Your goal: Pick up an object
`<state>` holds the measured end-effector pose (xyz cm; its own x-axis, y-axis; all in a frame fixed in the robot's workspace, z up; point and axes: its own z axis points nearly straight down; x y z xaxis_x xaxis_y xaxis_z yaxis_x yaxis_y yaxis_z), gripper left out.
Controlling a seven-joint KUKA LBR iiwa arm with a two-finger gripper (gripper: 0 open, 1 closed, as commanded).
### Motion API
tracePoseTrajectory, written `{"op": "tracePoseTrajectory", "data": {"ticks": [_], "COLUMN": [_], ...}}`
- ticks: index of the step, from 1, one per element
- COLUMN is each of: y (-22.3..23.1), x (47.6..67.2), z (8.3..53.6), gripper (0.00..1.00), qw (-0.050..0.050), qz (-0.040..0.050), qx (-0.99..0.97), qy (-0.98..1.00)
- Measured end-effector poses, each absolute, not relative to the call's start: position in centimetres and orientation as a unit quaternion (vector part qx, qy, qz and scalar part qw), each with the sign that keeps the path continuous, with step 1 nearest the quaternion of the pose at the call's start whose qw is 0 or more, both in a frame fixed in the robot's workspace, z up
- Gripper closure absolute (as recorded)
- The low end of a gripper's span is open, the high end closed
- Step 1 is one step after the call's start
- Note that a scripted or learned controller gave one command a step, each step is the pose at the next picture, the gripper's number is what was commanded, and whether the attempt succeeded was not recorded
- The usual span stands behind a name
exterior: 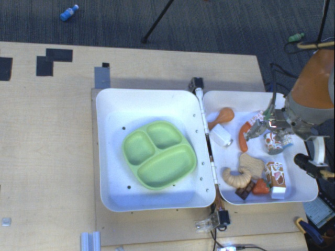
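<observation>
Right bin point(309, 195): carton point(274, 141) beneath tool point(268, 129)

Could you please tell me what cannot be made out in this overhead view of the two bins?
- Gripper in the camera view: a tangle of metal over the right bin; its state is unclear.
- Small patterned object beneath it: partly covered by the gripper, so contact cannot be judged.
- Arm: cut off by the right edge.
- Carton: print too small to read.
- Dark piece: tucked under neighbouring items.

A green divided plate point(159, 154) lies in the left bin point(107, 114) on the tabletop point(47, 156); a blue bottle point(68, 12) lies on the floor.
</observation>
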<state>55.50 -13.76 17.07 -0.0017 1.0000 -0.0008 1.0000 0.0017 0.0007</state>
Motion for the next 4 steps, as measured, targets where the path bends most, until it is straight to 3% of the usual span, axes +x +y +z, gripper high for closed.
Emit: {"op": "tracePoseTrajectory", "data": {"ticks": [1, 2, 3, 4], "y": [-10.4, -12.1, -12.0, -4.7], "x": [60.4, 59.1, 59.3, 59.1], "z": [9.6, 8.6, 9.8, 19.3], "gripper": [0.00, 0.00, 1.00, 1.00], "qw": [0.001, 0.002, 0.004, 0.001], "qz": [0.0008, 0.0012, 0.0032, 0.0019], "qx": [0.706, 0.706, 0.705, 0.705], "qy": [0.708, 0.708, 0.709, 0.709]}}
